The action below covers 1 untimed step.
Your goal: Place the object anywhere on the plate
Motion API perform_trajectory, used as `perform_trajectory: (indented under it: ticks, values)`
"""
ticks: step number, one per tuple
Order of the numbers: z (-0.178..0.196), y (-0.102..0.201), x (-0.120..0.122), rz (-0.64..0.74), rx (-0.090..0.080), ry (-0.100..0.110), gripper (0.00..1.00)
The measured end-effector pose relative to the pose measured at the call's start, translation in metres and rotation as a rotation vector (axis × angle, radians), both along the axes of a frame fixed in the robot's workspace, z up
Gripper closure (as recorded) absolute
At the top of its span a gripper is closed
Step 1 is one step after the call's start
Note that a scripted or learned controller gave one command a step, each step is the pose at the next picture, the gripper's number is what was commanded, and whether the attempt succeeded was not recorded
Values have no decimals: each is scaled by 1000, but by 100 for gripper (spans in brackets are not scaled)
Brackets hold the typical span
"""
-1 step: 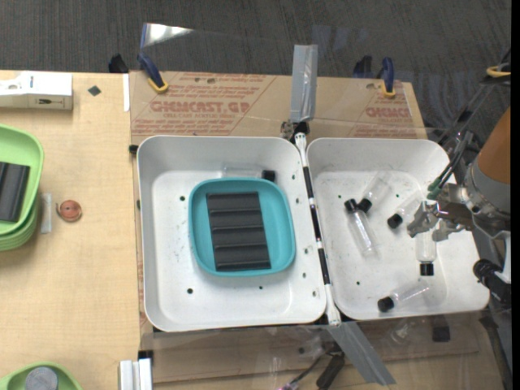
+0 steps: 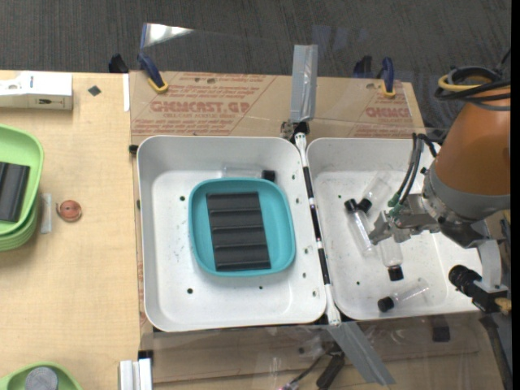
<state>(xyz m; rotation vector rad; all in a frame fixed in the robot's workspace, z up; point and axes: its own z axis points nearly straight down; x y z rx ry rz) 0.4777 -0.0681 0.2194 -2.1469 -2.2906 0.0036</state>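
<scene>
Nearest the camera, along the lower edge of the camera view, sits the front rim of the two white bins, and just inside the right bin [image 2: 341, 295] lies a clear vial with a black cap [image 2: 400, 297], flat on the bin floor. Further back in that bin there are more of these: one vial [image 2: 392, 257] lying with its black cap toward the front, and another [image 2: 356, 215] near the bin's left wall with its cap at the top.

The claw [image 2: 388, 230] hangs low over this group, at the end of the grey arm with its orange band [image 2: 481, 149]. Whether it is open or closed cannot be made out (the wrist housing and cables cover the tips from this angle), and no vial can be seen gripped.

In the left bin [image 2: 162, 242] rests the teal plate [image 2: 280, 234], carrying a dark ribbed insert [image 2: 237, 231]; no vial is on it.

So the step in hand looks like the pick, not the carry. The next move probably calls for closing squarely on one vial, most likely the one directly beneath the claw, lifting it above the wall between the bins, then travelling left to release over the plate.
</scene>
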Motion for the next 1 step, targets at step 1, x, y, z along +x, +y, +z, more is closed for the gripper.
perform_trajectory:
  ticks: [1]
  values:
    - [-3,74,5,100,-1,1,100]
